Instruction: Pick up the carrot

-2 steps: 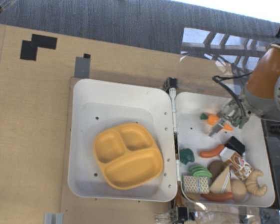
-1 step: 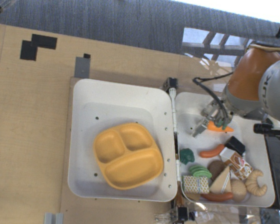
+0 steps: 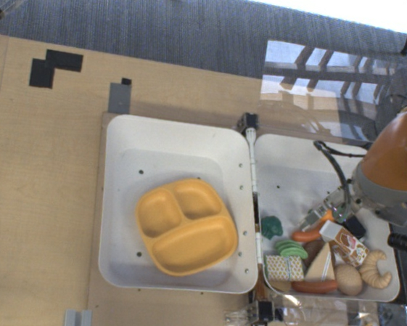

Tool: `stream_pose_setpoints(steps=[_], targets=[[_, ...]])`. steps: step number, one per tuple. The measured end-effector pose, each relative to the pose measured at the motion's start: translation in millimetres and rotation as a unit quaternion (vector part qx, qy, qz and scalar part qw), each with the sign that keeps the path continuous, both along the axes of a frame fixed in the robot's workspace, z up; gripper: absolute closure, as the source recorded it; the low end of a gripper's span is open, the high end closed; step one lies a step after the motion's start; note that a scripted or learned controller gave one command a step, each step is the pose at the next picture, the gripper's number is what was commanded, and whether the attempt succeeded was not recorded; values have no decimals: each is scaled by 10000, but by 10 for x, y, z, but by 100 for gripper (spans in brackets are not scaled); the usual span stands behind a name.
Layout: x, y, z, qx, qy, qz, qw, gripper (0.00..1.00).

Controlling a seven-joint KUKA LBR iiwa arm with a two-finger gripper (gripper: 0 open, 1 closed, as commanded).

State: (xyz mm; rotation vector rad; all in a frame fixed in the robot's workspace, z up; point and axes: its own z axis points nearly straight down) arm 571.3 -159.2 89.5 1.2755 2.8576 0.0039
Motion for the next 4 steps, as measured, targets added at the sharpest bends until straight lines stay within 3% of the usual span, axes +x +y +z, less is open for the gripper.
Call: stream_pose_setpoints(steps=[1, 2, 3, 4], targets=[[45, 21, 134, -6, -57, 46, 10000, 100], [-316, 726, 1033, 46, -13, -2056, 9786, 100], [350, 1546, 950, 59, 34, -3919, 9200, 100], [469, 2359, 1028, 70, 36, -4544, 8908, 100]])
